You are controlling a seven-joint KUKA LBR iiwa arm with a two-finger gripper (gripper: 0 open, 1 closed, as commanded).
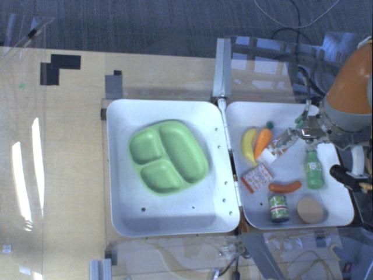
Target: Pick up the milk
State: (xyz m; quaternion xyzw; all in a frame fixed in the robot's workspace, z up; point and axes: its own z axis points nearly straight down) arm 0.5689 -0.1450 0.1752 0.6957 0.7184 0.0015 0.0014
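The milk is a small white carton lying in the right bin, just right of the carrot's lower end. My gripper reaches in from the right and sits low over the carton's upper right end, touching it or nearly so. The grey wrist and orange band hang above the bin's right side. Whether the carton is held I cannot tell.
Around the milk lie a banana, a carrot, a red-and-white packet, a sausage, a can, a round bun and a green bottle. The left bin holds a green divided plate.
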